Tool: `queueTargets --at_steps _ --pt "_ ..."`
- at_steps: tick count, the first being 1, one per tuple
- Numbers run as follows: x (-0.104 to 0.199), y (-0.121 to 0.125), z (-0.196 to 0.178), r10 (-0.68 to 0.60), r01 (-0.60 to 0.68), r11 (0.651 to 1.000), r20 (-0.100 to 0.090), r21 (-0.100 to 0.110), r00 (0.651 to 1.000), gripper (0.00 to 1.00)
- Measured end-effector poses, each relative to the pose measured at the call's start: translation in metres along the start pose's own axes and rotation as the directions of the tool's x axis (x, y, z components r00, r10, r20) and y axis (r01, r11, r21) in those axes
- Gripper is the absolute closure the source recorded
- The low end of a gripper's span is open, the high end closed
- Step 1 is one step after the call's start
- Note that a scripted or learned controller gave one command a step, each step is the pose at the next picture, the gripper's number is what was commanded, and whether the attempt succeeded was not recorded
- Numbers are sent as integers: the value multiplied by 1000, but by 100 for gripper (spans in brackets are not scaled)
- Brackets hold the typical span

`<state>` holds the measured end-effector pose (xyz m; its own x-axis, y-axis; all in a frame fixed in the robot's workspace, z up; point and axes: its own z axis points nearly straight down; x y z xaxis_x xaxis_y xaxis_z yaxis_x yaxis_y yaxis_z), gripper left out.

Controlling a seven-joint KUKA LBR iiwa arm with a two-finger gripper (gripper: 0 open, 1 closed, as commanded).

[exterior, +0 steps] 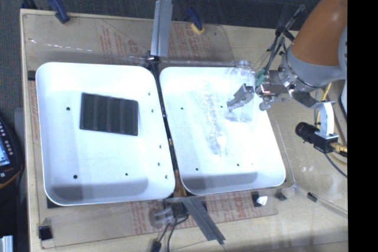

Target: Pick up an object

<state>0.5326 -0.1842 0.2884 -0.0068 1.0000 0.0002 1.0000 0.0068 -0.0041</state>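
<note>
A dark grey ribbed rectangular pad (109, 114) lies flat in the upper left part of the left bin (53, 180). A faint, see-through plastic item (215, 121) lies in the middle of the right bin (269, 171), and its outline is hard to make out. My gripper (247, 103) hangs over the upper right part of the right bin, open, with one finger (237, 97) pointing lower left and the other (264, 104) to its right. I see nothing solid between the fingers. The pad is far to the gripper's left.
A metal divider bar (162, 18) stands behind the seam between the bins. Blue clamps (58, 7) (194, 18) hold the board's far edge. The arm's orange band (322, 26) and cables (319, 133) crowd the right side. A bracket (198, 218) lies at the front.
</note>
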Motion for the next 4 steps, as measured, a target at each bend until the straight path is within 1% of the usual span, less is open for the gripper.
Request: queueTargets --at_steps 1,2,3,4 --pt "13 13 43 225 -225 974 -1 4 974 0" --pt "-19 37 44 314 -314 949 0 -1 949 0" --pt "-16 -3 -42 297 -297 955 -1 -3 955 0" --pt "-18 -26 -67 199 -199 980 1 -7 980 0"
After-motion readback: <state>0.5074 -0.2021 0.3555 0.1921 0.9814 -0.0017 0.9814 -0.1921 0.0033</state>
